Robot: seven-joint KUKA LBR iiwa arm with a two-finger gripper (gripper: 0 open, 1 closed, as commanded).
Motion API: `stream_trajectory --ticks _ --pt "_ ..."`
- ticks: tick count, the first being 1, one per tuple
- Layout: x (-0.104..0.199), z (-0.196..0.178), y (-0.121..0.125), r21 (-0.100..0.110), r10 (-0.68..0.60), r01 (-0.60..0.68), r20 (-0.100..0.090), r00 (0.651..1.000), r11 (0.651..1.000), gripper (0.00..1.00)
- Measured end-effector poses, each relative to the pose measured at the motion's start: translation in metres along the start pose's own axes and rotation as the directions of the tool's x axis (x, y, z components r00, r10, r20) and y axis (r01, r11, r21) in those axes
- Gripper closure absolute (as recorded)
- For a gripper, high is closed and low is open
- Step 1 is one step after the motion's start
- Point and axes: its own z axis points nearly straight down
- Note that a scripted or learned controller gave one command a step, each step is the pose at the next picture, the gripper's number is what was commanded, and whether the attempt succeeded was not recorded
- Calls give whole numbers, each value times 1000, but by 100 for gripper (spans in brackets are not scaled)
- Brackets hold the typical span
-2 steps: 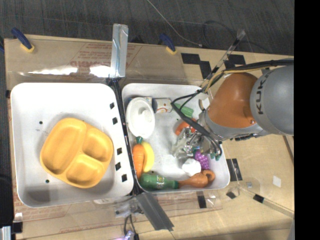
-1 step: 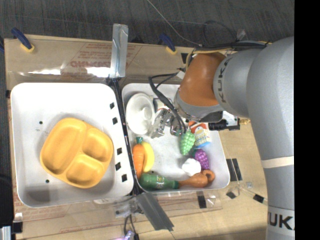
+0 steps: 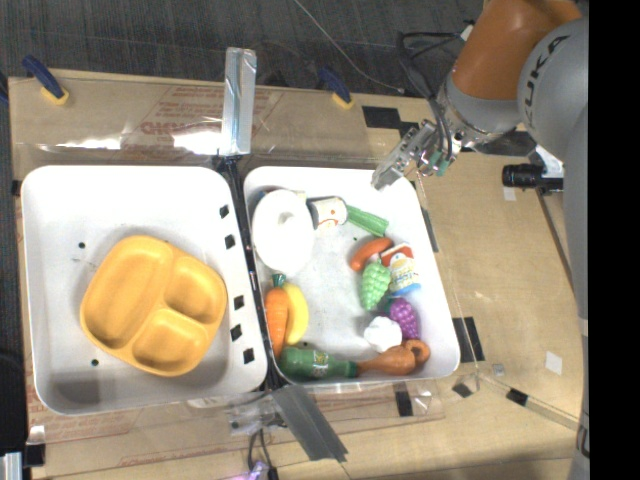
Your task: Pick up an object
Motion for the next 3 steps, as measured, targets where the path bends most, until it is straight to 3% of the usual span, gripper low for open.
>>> stream_trajectory --ticks 1,2,3 --pt "82 34 5 1 -216 216 -13 976 976 100" --pt "-10 9 -21 0 -329 329 -7 944 944 100" --pt "78 53 -37 -1 -335 335 -12 942 942 100"
